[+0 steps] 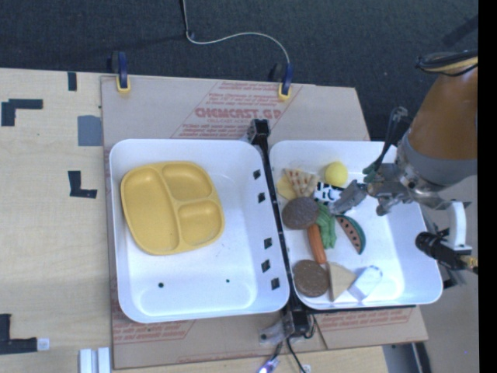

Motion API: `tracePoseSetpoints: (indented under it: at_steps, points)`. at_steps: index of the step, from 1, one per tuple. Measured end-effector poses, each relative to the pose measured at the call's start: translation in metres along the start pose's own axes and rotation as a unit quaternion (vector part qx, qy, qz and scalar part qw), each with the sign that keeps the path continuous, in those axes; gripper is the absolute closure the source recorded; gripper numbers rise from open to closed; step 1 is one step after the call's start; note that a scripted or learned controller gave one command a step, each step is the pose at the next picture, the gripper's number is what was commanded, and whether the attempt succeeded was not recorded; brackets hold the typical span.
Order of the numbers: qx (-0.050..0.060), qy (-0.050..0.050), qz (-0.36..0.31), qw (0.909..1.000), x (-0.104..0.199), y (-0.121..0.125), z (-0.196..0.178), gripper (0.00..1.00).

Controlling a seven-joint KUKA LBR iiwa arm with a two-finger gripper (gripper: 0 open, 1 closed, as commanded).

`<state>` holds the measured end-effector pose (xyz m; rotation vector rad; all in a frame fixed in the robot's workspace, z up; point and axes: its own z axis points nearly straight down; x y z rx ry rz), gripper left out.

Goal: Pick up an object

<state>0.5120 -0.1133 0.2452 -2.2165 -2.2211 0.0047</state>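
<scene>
Gripper [351, 196] over the right bin [411, 286], its grasp too blurred to tell.
I see a carrot [317, 245] beside it among toy food; the left bin [124, 286] holds a yellow tray [172, 207].

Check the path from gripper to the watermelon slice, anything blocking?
Nothing visible blocks it. The gripper hangs over the right bin, just up-left of the watermelon slice, with bare bin floor between them. The slice's left edge crowds a green leafy piece and the carrot.
</scene>
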Motion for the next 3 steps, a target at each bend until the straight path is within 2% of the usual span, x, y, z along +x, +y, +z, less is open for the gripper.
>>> tracePoseSetpoints:
  at_steps: [1, 2, 3]
  points:
    - [0.001, -0.001, 0.001, 1.0, 0.012, 0.003, 0.169, 0.0]
    - [0.003, 0.002, 0.0, 1.0, 0.013, 0.004, 0.156, 1.0]
    - [-0.006, 0.001, -0.004, 1.0, 0.086, 0.056, 0.057, 1.0]
